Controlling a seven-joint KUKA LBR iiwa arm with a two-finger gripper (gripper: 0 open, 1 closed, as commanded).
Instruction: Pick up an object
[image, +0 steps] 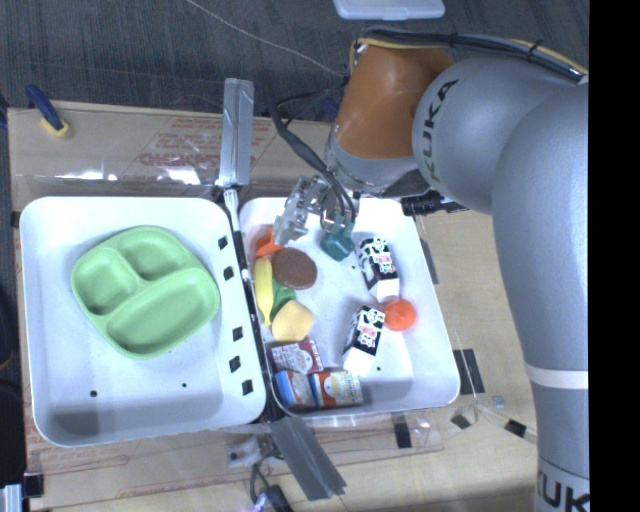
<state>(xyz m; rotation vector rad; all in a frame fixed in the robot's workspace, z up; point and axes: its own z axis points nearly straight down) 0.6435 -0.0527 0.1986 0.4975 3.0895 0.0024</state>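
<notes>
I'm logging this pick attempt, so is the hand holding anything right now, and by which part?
Nothing is seen held. The hand hovers over the right bin, above the brown round piece, with nothing between its fingers.

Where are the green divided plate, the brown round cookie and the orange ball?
green divided plate (146, 291): camera view, on its centre ridge.
brown round cookie (295, 269): camera view, its top face.
orange ball (400, 315): camera view, its middle.
</notes>
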